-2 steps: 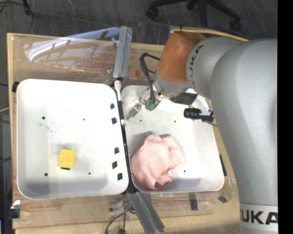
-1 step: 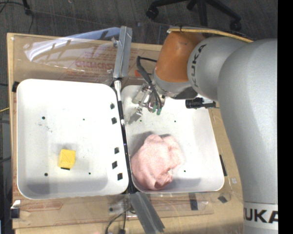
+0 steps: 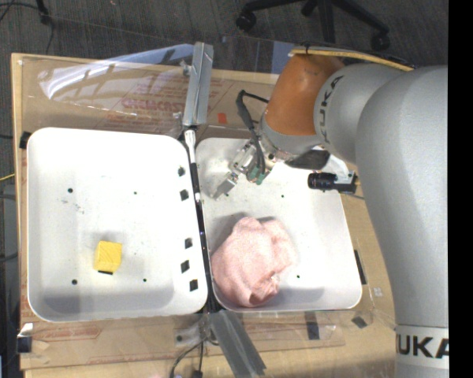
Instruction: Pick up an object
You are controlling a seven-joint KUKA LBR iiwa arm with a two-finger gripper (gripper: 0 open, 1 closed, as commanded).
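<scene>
A crumpled pink cloth (image 3: 252,260) lies in the front half of the right bin (image 3: 331,235). A small yellow block (image 3: 108,256) sits on the floor of the left bin (image 3: 55,164), toward its front. My gripper (image 3: 230,179) hangs over the far left corner of the right bin, pointing toward the divider between the bins. It is well behind the cloth and far from the block. Nothing shows in its grasp.
The grey arm with its orange band (image 3: 299,93) comes in from the right and covers the right bin's far right side. A metal bar (image 3: 195,85) runs along the bench behind the bins' divider. Clear plastic sheet (image 3: 102,85) lies behind the left bin.
</scene>
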